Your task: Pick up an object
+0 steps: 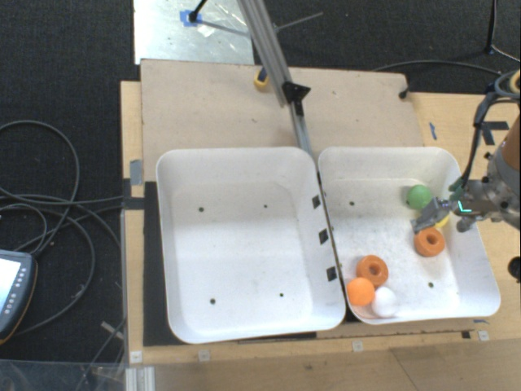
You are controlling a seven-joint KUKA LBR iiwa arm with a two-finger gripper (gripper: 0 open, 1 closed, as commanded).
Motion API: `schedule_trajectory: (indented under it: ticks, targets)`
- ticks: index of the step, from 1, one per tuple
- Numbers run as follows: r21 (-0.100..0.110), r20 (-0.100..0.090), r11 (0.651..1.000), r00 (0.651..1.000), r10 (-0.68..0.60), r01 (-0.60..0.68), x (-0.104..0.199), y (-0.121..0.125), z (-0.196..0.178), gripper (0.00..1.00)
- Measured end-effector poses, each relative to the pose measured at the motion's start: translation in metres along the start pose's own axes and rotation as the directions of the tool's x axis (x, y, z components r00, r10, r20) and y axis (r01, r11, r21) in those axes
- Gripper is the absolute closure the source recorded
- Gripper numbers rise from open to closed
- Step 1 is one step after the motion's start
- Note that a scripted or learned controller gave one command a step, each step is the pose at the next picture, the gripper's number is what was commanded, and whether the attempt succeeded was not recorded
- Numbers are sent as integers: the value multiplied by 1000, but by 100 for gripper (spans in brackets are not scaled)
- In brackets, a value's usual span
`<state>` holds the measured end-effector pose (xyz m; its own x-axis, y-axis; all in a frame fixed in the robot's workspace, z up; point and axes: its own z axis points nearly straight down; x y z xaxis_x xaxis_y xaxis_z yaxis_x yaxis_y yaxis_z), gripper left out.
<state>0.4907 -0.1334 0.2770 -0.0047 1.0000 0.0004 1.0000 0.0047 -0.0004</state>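
While the tool (435, 213) hung between the green ball (418, 195) and an orange ring (429, 242) in the right bin (476, 296), a clean pick called for centring over 1 object before descending. Whether its fingers stood apart could not be told. From the right, the arm (501, 194) reached across the bin's rim, wrist low.

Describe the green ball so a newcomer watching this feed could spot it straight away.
Start at the right-hand white bin, the one the arm reaches into. The green ball lies near its far right corner, just left of the tool and above an orange ring. It is the one green thing in that bin; its neighbours are orange or white.
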Motion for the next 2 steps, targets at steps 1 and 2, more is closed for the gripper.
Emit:
schedule_trajectory:
  ticks: [1, 2]
  targets:
    - [-4, 1, 1000, 1000, 2, -2, 0, 1, -2, 0]
    - [3, -1, 1000, 1000, 3, -3, 9, 3, 56, 0]
